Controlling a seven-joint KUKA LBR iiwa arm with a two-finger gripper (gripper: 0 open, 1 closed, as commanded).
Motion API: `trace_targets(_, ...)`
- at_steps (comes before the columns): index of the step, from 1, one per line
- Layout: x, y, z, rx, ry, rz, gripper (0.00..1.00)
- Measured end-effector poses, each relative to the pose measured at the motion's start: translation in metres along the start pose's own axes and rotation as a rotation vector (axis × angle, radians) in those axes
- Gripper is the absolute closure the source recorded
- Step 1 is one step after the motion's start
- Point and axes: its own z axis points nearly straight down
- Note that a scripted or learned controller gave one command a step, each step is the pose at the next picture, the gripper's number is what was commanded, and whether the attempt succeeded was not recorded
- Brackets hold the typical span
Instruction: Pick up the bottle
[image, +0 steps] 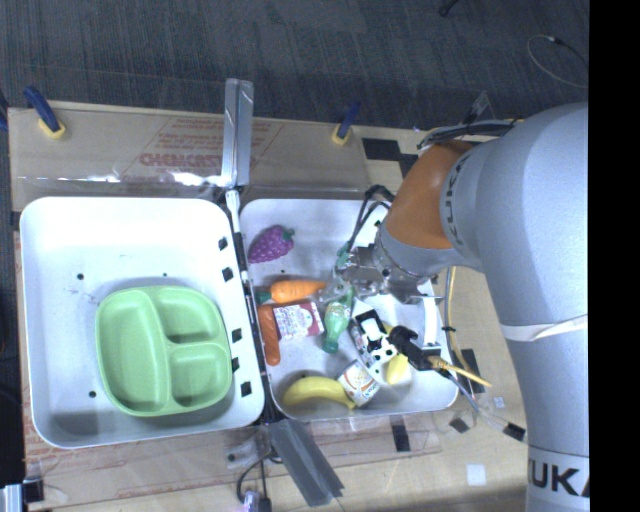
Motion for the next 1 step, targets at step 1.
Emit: trace_targets(1,0.0721,0.0168,-0.1386,-0.007,0.000,0.340,1.00)
